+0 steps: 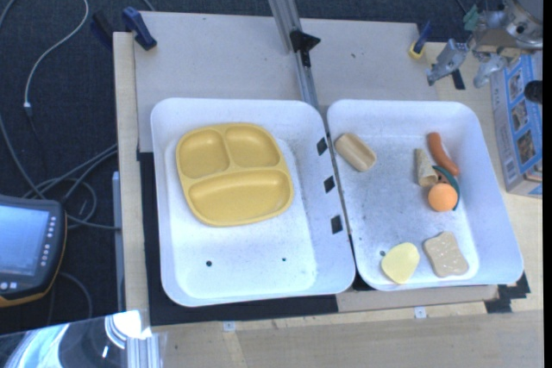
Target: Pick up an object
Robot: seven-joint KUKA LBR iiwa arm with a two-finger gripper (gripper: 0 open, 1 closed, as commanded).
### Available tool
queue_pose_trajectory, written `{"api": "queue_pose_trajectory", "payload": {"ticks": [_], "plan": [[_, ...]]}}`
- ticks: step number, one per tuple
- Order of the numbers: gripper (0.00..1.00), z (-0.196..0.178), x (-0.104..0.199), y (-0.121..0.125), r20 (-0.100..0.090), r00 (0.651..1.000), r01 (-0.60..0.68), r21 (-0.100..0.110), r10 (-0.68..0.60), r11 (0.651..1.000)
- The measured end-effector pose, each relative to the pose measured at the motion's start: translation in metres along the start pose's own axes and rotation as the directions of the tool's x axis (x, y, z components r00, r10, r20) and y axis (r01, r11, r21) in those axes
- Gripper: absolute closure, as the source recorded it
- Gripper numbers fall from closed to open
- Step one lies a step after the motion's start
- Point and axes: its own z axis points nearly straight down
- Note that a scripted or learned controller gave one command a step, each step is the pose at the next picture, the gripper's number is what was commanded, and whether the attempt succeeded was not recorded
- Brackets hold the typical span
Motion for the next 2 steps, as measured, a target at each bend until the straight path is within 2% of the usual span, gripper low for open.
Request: {"api": "queue_pose_trajectory", "payload": {"ticks": [1,2], "plan": [[0.0,0.0,0.0,0.0,0.0,1.0,0.0,0.0,0.0,1.0],[0.0,0.043,-0.005,-0.001,0.0,1.0,-0.002,0.004,0.002,1.0]]}}
